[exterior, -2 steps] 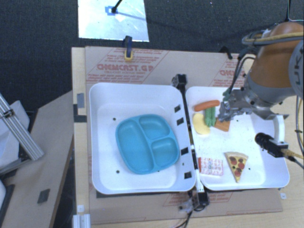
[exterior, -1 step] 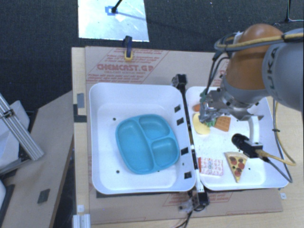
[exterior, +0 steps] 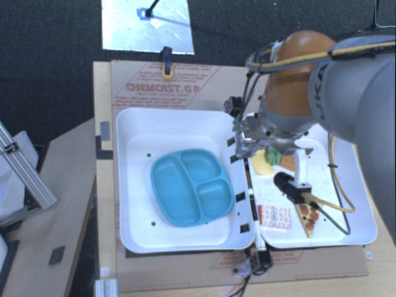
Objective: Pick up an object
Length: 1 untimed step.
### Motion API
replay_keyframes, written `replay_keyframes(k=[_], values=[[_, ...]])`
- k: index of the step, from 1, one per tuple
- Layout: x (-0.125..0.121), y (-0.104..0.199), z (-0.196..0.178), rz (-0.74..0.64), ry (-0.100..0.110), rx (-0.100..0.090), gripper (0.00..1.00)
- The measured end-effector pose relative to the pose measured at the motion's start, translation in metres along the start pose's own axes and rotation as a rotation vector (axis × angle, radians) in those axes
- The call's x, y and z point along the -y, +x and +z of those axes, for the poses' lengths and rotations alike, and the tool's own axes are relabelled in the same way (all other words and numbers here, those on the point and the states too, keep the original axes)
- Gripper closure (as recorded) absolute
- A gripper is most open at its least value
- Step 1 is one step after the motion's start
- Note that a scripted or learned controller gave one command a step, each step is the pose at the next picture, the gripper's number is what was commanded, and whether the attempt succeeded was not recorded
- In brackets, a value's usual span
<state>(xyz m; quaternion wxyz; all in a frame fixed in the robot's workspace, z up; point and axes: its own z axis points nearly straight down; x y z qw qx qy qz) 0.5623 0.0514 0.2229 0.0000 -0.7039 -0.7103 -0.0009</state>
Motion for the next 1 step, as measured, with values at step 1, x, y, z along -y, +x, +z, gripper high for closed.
replay_keyframes(k=[1], values=[[-0.0206, 0.0536, -0.0108, -0.001, -0.003, -0.001, 1.00]])
